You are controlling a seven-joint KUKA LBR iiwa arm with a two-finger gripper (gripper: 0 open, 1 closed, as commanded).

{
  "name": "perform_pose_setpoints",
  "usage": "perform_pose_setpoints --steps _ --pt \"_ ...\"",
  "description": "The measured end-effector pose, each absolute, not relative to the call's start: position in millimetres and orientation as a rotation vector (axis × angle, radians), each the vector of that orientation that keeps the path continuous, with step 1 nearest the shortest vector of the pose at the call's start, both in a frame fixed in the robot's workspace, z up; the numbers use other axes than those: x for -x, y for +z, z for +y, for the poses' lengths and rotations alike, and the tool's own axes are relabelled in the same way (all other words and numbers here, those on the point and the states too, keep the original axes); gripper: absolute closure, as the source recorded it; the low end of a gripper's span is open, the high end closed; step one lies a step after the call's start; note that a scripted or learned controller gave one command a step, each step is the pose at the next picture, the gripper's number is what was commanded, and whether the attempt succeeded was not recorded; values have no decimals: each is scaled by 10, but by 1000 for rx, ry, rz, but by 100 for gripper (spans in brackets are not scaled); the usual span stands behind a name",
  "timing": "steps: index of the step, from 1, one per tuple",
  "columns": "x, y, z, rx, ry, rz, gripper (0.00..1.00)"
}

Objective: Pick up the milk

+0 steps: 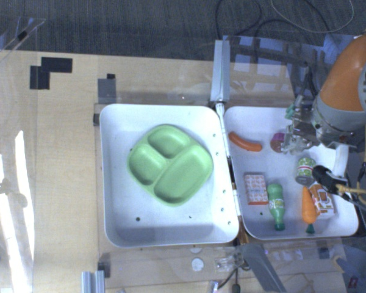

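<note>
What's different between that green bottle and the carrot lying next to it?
The green bottle is green with a label near its top, while the carrot is orange with a small green tip at its lower end. The green bottle looks longer and slimmer; the carrot looks shorter and thicker. The carrot lies right beside a small carton, while the green bottle lies just right of a flat pink box. Both lie flat, lengthwise, in the right bin.

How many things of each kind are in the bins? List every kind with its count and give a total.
Green divided plate: 1
Sausage: 1
Purple item, kind unclear: 1
Can: 1
Pink-and-white box: 1
Green bottle: 1
Carrot: 1
Milk carton: 1
Total: 8
</note>
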State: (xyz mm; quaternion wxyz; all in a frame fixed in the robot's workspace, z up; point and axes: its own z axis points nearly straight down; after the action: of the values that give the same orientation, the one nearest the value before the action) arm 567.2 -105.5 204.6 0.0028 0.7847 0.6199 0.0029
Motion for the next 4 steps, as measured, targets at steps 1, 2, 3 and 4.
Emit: perform_pose_setpoints --steps 1,2,3,4 --pt "-5671 2045 -1057 -2461 8 1944 0" --pt "-6415 1238 -1599 -2550 1 1831 0" --pt "-6135 872 -1507 -2545 7 1834 0" --pt "-6449 878 -1747 -2405 8 2011 0"
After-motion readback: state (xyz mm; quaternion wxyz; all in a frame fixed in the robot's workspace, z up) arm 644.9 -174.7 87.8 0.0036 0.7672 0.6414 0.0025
